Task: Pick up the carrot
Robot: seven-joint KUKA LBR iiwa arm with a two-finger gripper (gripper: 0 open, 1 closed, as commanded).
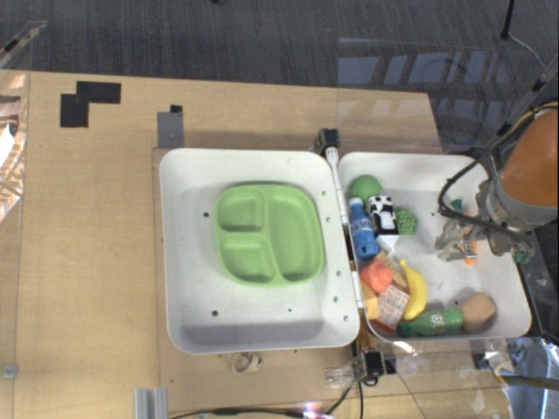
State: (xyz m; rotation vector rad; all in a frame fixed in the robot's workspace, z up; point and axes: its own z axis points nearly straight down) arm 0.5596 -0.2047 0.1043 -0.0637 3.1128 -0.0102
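My gripper [458, 241] hangs low over the right part of the right bin [498, 299], below the arm's orange band [533, 168]. A small orange bit [470, 252] shows right at the gripper's tip; I cannot tell whether it is the carrot or whether it is held. A larger orange-red piece [377, 276] lies in the pile along the bin's left wall, well to the left of the gripper.
The left bin [188, 312] holds a green divided plate [266, 234]. In the right bin lie a green ball [365, 187], a blue bottle [361, 230], a black-and-white toy [382, 214], a banana [416, 291], a green bottle [434, 322] and a tan potato-like piece [477, 309].
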